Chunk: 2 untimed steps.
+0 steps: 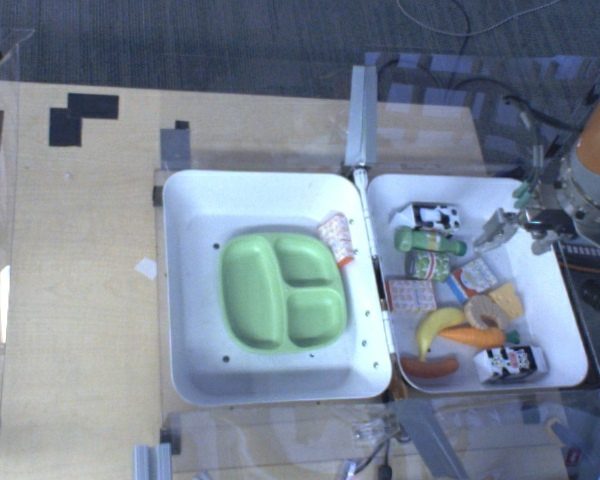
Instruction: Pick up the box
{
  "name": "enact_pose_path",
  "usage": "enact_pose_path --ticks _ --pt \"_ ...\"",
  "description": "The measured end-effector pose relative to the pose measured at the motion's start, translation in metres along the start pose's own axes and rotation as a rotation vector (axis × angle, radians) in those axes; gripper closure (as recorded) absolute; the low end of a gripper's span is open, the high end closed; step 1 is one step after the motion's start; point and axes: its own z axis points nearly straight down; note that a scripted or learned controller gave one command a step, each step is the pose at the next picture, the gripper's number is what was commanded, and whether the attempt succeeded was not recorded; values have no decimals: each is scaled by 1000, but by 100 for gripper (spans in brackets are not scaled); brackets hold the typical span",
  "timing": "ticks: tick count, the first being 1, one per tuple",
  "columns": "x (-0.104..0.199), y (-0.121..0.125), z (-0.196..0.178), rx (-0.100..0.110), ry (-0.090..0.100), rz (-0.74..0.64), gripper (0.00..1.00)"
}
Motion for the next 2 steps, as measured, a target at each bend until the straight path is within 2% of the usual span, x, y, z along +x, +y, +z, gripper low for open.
enact_pose_path --ticks 1,2 --pt "12 -40 -24 -1 0 214 0" --pt "72 -39 -6 0 1 103 0"
